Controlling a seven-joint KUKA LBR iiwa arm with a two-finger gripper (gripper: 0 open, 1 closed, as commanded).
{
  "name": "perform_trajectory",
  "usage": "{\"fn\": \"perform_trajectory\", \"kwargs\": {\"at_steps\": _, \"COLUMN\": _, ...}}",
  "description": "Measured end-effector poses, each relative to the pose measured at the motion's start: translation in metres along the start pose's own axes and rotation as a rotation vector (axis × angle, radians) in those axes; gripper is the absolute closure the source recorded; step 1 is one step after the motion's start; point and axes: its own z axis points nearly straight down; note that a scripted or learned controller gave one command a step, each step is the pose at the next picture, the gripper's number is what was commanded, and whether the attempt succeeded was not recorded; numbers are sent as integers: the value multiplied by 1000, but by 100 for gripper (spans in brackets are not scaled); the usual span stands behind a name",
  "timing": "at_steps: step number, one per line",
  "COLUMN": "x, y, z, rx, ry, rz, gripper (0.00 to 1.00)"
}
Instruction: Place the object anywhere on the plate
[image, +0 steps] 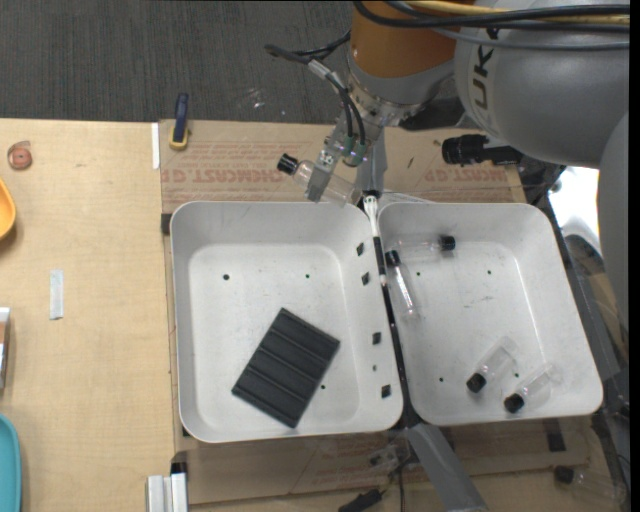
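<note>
Camera view – gripper (335, 170) above the bins' far edge, clenched on a clear vial (318, 172), black plate (287, 366) in left bin (200, 300)

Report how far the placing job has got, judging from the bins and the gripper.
Done: nothing yet on the dark ribbed plate in the left bin. In hand: the gripper hangs above the bins' far edge with a clear vial at its tip; a firm grasp is unclear. Left: carrying it onto the plate. Other vials lie in the right bin.

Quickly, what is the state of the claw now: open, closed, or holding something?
Claw: shut on a small clear plastic vial with a black cap, above the bins' far edge.
</note>
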Motion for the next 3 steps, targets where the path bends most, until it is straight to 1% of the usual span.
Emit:
{"fn": "perform_trajectory", "kwargs": {"at_steps": 1, "x": 50, "y": 22, "z": -135, "rx": -2, "ry": -3, "rz": -339, "gripper": 100}}
{"fn": "perform_trajectory", "kwargs": {"at_steps": 2, "x": 50, "y": 78, "z": -135, "rx": -3, "ry": -3, "rz": -977, "gripper": 100}}
{"fn": "perform_trajectory", "kwargs": {"at_steps": 3, "x": 47, "y": 77, "z": -143, "rx": -6, "ry": -5, "rz": -970, "gripper": 100}}
